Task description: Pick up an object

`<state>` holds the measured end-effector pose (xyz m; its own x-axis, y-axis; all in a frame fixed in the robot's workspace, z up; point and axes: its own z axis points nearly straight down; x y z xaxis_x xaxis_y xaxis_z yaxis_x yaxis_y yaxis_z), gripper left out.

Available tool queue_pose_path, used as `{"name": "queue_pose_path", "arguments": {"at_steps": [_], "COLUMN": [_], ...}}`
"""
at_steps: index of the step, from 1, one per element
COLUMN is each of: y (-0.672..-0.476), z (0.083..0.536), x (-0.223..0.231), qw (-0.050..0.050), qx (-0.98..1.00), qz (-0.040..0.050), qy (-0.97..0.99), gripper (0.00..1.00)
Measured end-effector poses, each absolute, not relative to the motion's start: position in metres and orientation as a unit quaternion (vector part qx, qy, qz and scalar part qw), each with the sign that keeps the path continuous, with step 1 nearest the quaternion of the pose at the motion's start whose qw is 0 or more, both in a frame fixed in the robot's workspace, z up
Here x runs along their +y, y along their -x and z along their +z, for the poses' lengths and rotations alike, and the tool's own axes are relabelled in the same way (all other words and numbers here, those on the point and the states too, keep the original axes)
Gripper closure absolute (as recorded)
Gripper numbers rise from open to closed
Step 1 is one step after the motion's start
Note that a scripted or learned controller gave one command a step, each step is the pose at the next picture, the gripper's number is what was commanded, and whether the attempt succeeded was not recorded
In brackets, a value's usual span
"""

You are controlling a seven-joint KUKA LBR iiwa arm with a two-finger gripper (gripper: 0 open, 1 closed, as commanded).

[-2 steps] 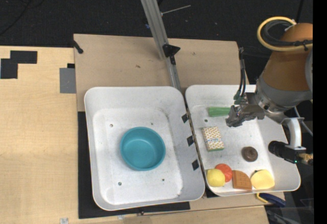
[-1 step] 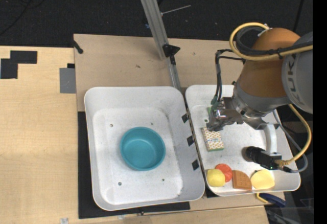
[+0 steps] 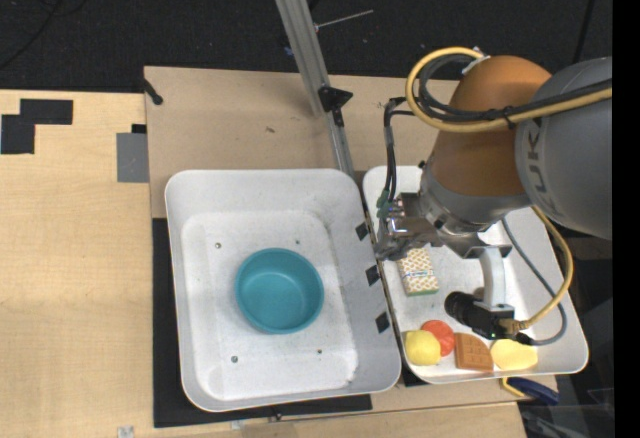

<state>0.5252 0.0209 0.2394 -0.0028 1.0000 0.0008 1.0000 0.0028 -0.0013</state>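
We judge the small patterned block [image 3: 419, 272] under the gripper [image 3: 400, 231] light, stiff — best pinched across its narrow sides; finger state unclear.

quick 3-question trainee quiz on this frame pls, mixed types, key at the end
1. True or false: the teal bowl lies in the left bin.
2. Which sits nearest the arm's wrist? A) checkered sponge B) brown block C) teal bowl
3. Fill in: the yellow, red and brown items are bunched along the right bin's ______ edge.

Key: 1 true. 2 A. 3 near (bottom of the view).
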Motion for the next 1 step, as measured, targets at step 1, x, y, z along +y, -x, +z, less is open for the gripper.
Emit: {"name": "queue_pose_path", "arguments": {"at_steps": [1], "y": [-0.5314], "z": [0.226], "x": [0.0702], "qw": [0.001], "qx": [-0.708], "qz": [0.0006], "qy": [0.706], "gripper": [1.0]}}
